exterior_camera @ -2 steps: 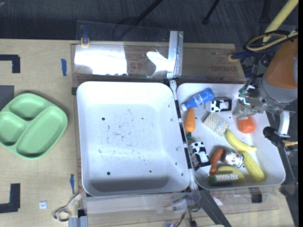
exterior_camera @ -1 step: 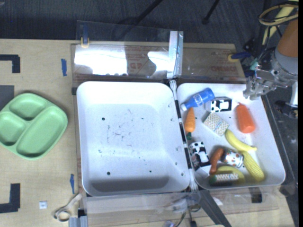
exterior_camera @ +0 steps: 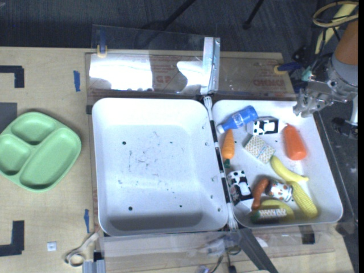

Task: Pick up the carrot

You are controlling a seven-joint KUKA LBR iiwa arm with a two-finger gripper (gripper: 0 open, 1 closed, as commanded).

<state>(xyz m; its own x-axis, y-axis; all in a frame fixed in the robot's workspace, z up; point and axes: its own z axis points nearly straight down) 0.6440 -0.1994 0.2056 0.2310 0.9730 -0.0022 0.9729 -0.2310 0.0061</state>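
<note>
Task is sitting at the start, nothing lifted yet: the two-finger gripper is hanging over the far right corner of the right shallow white plastic bin, not touching any item, and I cannot tell whether it is open or closed from this angle. The small tapered orange carrot with a green stub end is lying inside that bin against its left wall, about midway along, well apart from the gripper. Still left, as I judge it, are the whole approach, grasp and lift. The same bin is also holding a blue plastic bottle at the far left, a black-and-white cow-patterned block beside it, a chunky orange-red rounded piece toward the right wall, which is risking confusion with the target, a beige patterned square in the middle, a yellow banana, and a yellow corn cob at the near right. The left shallow white plastic bin, adjoining the right bin's left wall, is showing a bare scuffed floor. A pale green divided plate is resting on the bench far left of it.
</note>
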